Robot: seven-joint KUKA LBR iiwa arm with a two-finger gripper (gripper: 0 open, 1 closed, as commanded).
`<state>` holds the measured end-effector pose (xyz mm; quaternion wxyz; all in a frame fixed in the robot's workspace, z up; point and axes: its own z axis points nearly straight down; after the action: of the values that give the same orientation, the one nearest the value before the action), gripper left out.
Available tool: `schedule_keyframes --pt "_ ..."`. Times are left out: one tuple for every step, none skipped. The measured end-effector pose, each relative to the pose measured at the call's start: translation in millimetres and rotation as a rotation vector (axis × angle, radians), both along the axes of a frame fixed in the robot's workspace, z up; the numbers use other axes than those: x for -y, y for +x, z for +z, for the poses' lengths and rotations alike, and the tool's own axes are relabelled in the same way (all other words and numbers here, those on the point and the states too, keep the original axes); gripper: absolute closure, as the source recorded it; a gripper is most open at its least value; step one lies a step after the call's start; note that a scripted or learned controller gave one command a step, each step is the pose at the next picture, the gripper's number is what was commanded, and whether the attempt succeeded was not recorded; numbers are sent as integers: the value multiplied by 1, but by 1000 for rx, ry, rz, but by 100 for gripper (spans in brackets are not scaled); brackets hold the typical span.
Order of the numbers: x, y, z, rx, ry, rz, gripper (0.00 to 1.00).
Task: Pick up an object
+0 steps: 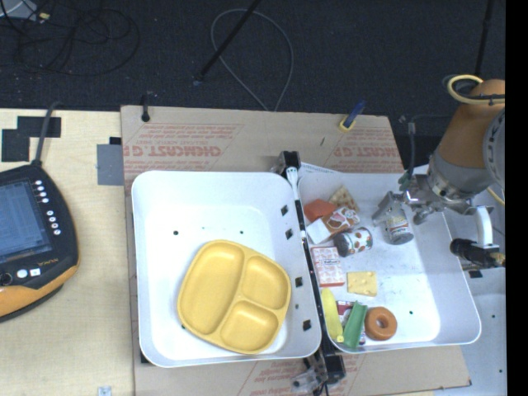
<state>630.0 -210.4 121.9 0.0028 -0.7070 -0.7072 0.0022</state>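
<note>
I'm hanging my pincer [399, 218] over the right bin's [450, 304] far side; whether it's clenched or released, I can't tell. The small can [355, 241] is lying just left. Reversed lettering is showing on the cardboard [190, 147], unreadable.

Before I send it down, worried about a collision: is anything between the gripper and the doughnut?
Nothing visible blocks a reach from above. The gripper hangs over the right bin's upper part; the doughnut lies near its front edge, beside a green item.

Grey arm [464, 167], orange band, metal gripper [398, 214]
</note>
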Motion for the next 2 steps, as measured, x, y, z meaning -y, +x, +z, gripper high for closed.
schedule_keyframes --pt "0 14 -37 3 0 5 0" --pt "0 15 -24 5 -1 8 100"
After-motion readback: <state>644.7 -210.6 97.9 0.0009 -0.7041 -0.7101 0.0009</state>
